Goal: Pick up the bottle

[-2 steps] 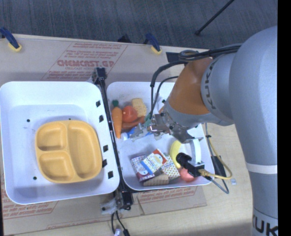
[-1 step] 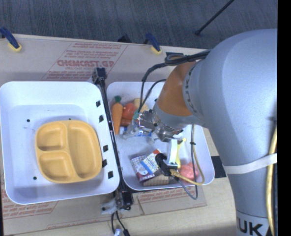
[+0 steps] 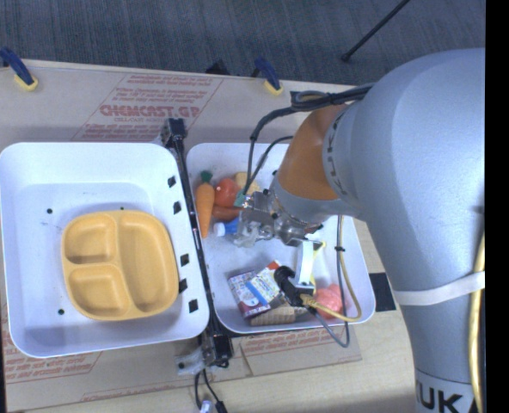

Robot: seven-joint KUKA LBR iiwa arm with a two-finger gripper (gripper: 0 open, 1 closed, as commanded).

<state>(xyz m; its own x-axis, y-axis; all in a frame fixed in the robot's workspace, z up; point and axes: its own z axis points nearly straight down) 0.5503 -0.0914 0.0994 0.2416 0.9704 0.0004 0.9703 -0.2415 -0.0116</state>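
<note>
bottle (image 3: 235, 229), as far as i can make it out, is the small clear thing with a blue cap lying in the right bin (image 3: 358, 304), toward that bin's left side, just right of the carrot (image 3: 205, 206) and below the orange-red toy food (image 3: 227, 189). its blue cap end points left toward the carrot, and its clear body runs rightward until it disappears beneath the gripper (image 3: 256, 222), so its long axis seems to lie roughly left to right across the bin, though much of it is hidden and i can't be sure of its full length. the gripper sits low over the bin, directly above or against the bottle's right part; the bottle therefore lies just to the gripper's left and underneath it. whether the gripper is wide, narrow or closed around anything i cannot tell, since the metal wrist parts and cables cover that spot. nothing visible shows the bottle lifted off the bin floor. my judgement is that the coming move turns on the grasp closing across the bottle's short width, with the carrot close enough on the left to get nudged. lower in the same bin lie a printed packet (image 3: 254, 289) and a pink item (image 3: 329, 299), well clear of the bottle. the left bin (image 3: 31, 170) holds a yellow divided tray (image 3: 119, 263).
</note>
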